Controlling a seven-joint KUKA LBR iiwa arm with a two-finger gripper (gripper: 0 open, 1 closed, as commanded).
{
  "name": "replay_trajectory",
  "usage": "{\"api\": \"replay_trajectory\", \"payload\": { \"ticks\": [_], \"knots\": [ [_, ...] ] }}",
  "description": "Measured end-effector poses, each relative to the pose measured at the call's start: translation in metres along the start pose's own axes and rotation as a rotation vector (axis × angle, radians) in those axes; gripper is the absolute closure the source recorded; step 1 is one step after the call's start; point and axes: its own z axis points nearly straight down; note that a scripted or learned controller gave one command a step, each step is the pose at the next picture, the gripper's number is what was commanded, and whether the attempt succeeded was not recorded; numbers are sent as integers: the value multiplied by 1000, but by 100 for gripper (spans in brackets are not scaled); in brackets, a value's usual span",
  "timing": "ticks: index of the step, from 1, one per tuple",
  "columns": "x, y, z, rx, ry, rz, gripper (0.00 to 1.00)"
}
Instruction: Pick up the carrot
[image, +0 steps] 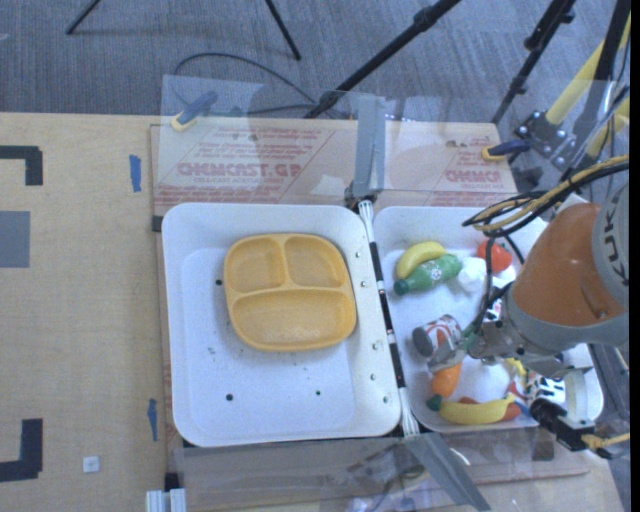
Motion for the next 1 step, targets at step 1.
{"api": "replay_trajectory", "payload": {
  "ticks": [1],
  "knots": [
    [3,2,13,-2,1,-300,0]
  ]
}}
